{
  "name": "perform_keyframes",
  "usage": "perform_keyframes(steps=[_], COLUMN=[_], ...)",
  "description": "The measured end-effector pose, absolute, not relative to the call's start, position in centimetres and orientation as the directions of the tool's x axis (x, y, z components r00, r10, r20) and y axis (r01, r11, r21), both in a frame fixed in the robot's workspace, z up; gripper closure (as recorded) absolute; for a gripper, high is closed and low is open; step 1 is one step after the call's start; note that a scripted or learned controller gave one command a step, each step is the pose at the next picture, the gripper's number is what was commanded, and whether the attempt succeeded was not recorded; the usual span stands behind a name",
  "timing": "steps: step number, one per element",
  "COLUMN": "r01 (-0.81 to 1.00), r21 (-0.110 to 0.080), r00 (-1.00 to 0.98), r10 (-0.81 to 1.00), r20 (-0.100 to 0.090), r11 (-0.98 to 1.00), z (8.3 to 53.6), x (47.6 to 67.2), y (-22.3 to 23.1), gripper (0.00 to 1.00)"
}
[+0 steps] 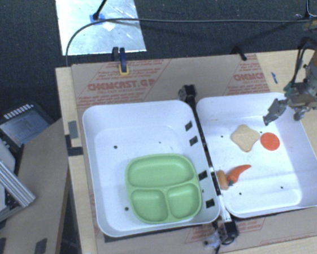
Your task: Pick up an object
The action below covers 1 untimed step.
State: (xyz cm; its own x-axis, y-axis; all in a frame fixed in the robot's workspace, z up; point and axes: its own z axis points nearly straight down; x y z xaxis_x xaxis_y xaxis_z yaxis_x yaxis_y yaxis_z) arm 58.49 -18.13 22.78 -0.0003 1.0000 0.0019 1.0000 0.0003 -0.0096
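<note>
Around the bins
A metal sheet (101,21) lay beyond the table (158,75); a yellow clamp (121,62) gripped its far edge.

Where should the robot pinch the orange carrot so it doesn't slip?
Probably at the thick middle of the carrot, coming straight down from above. It lies flat and slanted on the floor of the right bin, so the fingers should close across its narrow width, not along its length. Its lower end sits close to the bin's left wall, so the middle leaves more room. The gripper is near the bin's upper right.
</note>
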Motion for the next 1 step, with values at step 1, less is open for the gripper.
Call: perform_keyframes(steps=[1], r01=[1.0], r21=[0.001], r00=[-0.003], r10=[1.0], r20=[0.0], r11=[0.003], z=[23.42], x=[58.74], y=[-18.08], gripper=[0.0])
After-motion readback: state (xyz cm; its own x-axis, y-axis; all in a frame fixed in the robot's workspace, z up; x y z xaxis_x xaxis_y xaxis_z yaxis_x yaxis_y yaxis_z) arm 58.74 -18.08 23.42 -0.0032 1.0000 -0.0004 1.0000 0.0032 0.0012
